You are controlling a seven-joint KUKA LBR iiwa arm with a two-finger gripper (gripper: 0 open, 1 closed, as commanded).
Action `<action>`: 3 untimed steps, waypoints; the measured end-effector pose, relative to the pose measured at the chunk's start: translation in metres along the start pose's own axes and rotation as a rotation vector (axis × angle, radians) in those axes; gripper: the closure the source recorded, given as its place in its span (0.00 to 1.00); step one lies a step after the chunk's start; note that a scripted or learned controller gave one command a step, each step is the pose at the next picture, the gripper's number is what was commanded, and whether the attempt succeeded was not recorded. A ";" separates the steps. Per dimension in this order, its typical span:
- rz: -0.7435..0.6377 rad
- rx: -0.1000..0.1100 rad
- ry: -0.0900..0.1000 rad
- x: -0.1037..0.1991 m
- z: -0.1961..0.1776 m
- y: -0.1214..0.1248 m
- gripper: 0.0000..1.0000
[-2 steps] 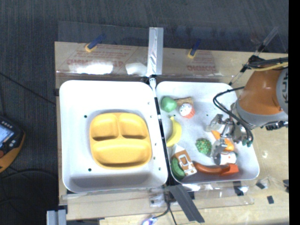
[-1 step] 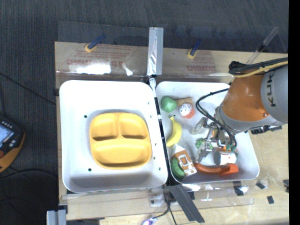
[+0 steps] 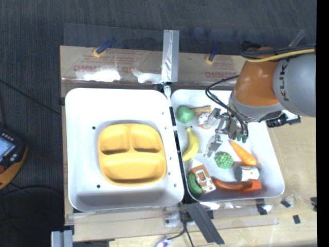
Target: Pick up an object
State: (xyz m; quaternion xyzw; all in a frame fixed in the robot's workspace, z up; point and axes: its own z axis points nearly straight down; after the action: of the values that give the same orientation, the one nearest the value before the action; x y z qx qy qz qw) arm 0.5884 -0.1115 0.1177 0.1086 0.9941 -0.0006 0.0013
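Dark grey carpet [image 3: 103, 9] is spreading around a cardboard-topped bench [image 3: 133, 60] bearing two white bins. The left bin [image 3: 82, 112] is holding a yellow divided tray [image 3: 132, 153]. The gripper [image 3: 222, 133] is hanging over the right bin [image 3: 272, 163], just above a banana [image 3: 192, 144], green ball [image 3: 184, 113], broccoli [image 3: 223, 160] and carrot [image 3: 242, 153].

Yellow divided tray [image 3: 132, 153] in white left bin [image 3: 82, 117], yellow banana [image 3: 192, 145], green ball [image 3: 184, 113], orange carrot [image 3: 242, 153], dotted green berry [image 3: 223, 160], grey arm [image 3: 300, 84] with orange band [image 3: 257, 84]
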 end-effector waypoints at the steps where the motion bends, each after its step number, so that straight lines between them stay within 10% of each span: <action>1: 0.048 0.000 -0.007 -0.004 0.028 0.018 0.00; 2: -0.135 0.002 -0.002 -0.060 -0.051 -0.018 0.00; 3: -0.093 0.002 0.003 0.051 0.023 -0.061 0.00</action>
State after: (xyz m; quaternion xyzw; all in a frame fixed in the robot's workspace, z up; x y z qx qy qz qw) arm 0.5258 -0.1599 0.0943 0.0622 0.9981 -0.0014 -0.0003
